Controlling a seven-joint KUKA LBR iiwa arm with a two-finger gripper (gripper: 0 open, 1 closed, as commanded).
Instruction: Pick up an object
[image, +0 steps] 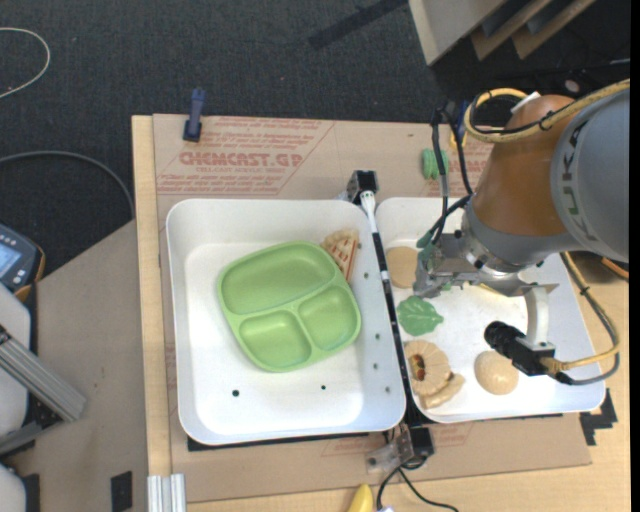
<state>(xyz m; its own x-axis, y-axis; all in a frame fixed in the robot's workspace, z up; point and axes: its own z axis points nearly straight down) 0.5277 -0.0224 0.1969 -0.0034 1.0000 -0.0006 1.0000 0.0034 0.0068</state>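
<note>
We look down on two white bins side by side. The left bin (190, 300) holds a green divided plate (288, 305), with a waffle-like piece (342, 250) just beyond its far right corner. The right bin (570, 395) carries the loose items: a tan round piece (400, 266) at its far left, a green leafy piece (420, 316) nearer to us, a sandwich-like item (430, 370) at the near left, and a pale bun-like object (496, 373) to the right of that.

The arm reaches in from the right and hangs over the right bin. Its gripper (432, 283) sits low at the bin's left side, between the tan round piece and the green leafy piece, just above the leafy one. We cannot tell how the gripper is set, released or clenched, because the wrist hides that part, and we see nothing held in it.

We judge the task to be at the approach stage: no object is lifted, and every item lies on a bin floor. If the green leafy piece is the target, what is left is closing on it and raising it clear of the bin.
</note>
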